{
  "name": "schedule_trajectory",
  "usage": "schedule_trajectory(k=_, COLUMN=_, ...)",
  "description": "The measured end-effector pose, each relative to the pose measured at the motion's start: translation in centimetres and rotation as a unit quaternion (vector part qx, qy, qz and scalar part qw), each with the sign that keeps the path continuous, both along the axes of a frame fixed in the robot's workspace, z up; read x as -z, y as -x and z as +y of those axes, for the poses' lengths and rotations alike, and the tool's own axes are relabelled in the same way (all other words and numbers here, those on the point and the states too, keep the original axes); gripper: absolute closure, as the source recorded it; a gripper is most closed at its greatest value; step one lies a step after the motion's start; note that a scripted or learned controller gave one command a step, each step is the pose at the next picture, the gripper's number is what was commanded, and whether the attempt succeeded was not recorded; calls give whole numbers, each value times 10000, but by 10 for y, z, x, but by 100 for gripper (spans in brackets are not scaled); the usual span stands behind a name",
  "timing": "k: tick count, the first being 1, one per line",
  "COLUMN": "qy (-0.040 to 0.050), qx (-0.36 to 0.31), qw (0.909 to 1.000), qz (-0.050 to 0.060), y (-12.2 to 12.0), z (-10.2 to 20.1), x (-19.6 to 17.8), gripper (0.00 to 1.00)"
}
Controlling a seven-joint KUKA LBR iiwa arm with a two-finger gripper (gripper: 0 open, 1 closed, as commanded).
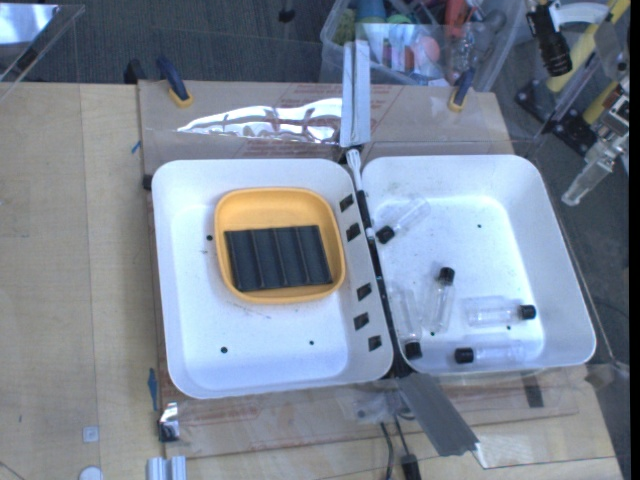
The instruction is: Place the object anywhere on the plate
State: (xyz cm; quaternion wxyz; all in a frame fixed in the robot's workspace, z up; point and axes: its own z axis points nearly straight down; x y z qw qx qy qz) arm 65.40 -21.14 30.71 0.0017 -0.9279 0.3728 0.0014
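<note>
two shallow white bins sit side by side on the wooden bench, meeting along a dark seam with black clips. the left bin (190,353) holds a yellow plate (278,208) with rounded corners, resting a little above the bin's middle, and on the plate lies a dark ribbed rectangular insert (277,257) that covers most of its floor. the right bin (520,193) holds several clear vials with black caps: one vial (400,218) lies tilted near the seam in the upper left part of the bin, one (441,293) stands or leans near the middle, one (406,323) lies close to the seam lower down, one (497,314) lies on its side toward the right wall, and one (490,353) lies along the front wall. all of them are in the right bin, well apart from the plate. the arm (590,38) is at the upper right corner, off the bench and away from both bins; the claw is too unclear there to say whether it is apart or together. a clear tub of mixed items (420,18) stands behind the bins.
</note>
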Motion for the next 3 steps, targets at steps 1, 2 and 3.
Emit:
schedule_trajectory(k=1, qy=-1, qx=-1289, qw=9917, qz=-18, y=18, z=5, x=28, gripper=0)
schedule_trajectory(k=2, qy=1, qx=-2683, qw=9633, qz=-40, y=-13, z=-8, x=-65, gripper=0)
schedule_trajectory(k=3, qy=-7, qx=-2806, qw=9598, qz=-18, y=-14, z=-8, x=6, gripper=0)
